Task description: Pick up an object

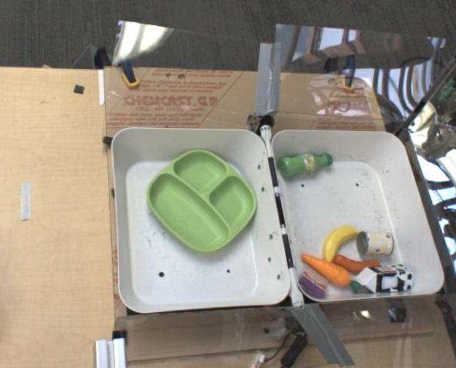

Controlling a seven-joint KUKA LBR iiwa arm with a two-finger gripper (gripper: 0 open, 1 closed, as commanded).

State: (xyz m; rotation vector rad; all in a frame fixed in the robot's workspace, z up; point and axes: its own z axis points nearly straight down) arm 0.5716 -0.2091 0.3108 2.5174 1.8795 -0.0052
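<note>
The right bin [396,205] holds the toys. A green bottle [304,163] lies on its side near the bin's back left corner. Near the front sit a yellow banana [337,241], a small white cup [375,243], an orange carrot [326,270], a second reddish carrot [355,265], a purple-and-white piece [313,284] and a black-and-white cow-patterned box [389,280]. They lie close together, several touching.
A green divided plate [202,198] lies in the left bin [136,274]. Cardboard [182,98] lies behind both bins, with clamps and shiny metal panels on it. A wooden bench top [36,205] stretches to the left. Cables and metal framing [442,121] crowd the right side.
</note>
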